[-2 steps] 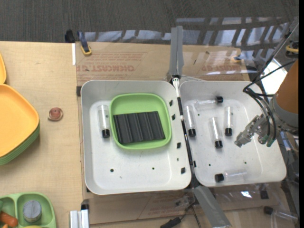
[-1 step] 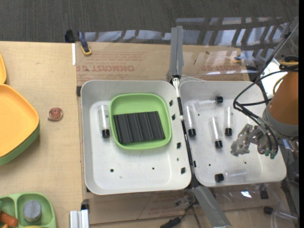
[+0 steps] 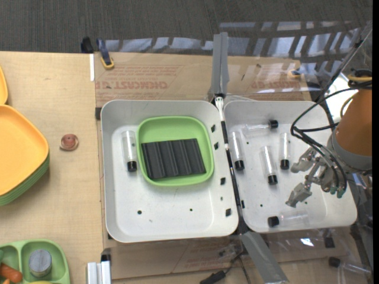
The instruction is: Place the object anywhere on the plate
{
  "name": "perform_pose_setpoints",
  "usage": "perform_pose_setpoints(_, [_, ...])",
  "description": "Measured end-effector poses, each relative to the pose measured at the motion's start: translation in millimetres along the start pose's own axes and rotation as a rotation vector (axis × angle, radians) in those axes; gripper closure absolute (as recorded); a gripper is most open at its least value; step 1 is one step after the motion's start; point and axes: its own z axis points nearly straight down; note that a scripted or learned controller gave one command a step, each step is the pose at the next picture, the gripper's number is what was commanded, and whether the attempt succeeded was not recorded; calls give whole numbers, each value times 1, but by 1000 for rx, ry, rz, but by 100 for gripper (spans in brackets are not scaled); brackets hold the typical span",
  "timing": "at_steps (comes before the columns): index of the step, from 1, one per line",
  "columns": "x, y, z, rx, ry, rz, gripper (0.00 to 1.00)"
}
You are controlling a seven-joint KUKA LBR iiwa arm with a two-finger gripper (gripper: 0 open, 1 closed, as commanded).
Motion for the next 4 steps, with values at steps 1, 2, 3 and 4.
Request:
perform_pose_setpoints(1, [-42,-50,-130,1,-4,110,0])
perform_pose_setpoints(2, [-34,-74,-147,1,-5,204,0])
perform_pose_setpoints(3, [-33,-75,-162,1,-4,311,0])
perform_pose_setpoints(4, [-33,-75,-170,1,-3,396,0])
